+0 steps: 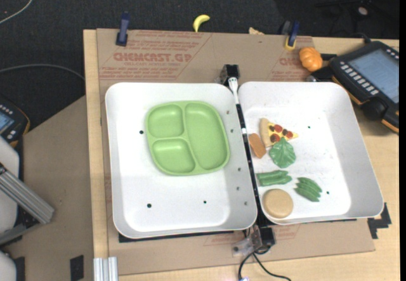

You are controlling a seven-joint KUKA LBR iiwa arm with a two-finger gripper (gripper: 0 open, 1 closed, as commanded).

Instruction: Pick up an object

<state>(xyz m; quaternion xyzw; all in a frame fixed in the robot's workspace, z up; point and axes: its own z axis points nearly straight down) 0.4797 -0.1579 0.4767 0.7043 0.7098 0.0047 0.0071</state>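
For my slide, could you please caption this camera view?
Green divided plate in the left bin; toy foods, including a pizza slice and a round cookie, clustered in the right bin.

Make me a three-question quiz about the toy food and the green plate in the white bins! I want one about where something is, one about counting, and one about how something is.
1. Where is the green plate?
A. In the left bin
B. In the right bin
C. On the floor

2. How many compartments does the green plate have?
A. Two
B. Three
C. Five

3. How is the pizza slice lying?
A. Flat on the bin floor, toppings up
B. Standing on its edge against the wall
C. On top of the green plate

Answers:
1. A, the plate sits in the middle of the left bin, apart from the toy food.
2. B, ridges split it into two smaller sections and one long one.
3. A, it lies flat in the right bin beside the leafy green piece, with its red dots facing up.
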